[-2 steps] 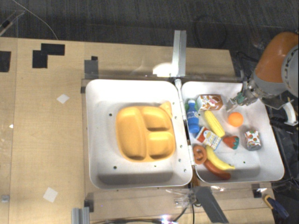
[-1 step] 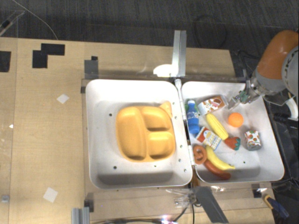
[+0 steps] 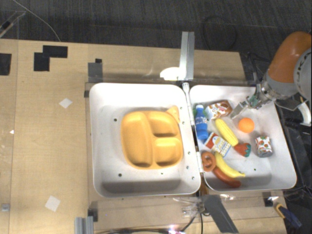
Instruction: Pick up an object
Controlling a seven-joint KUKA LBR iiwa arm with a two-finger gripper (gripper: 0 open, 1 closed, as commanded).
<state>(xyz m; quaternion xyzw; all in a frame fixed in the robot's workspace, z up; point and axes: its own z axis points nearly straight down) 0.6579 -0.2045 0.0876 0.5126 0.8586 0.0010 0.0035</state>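
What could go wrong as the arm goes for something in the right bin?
1. The end effector hangs near the orange ball; a ball may roll off under a slanted touch.
2. The corn, carton and bottle are packed together, so a grasp there might catch two things or shove them.
3. The lower banana lies across a red item, which might shift when it is lifted.

A glossy yellow plastic tray [image 3: 148, 139] sits in a smooth white bin [image 3: 105, 130] on a matt, pale wood-grain bench [image 3: 44, 130].
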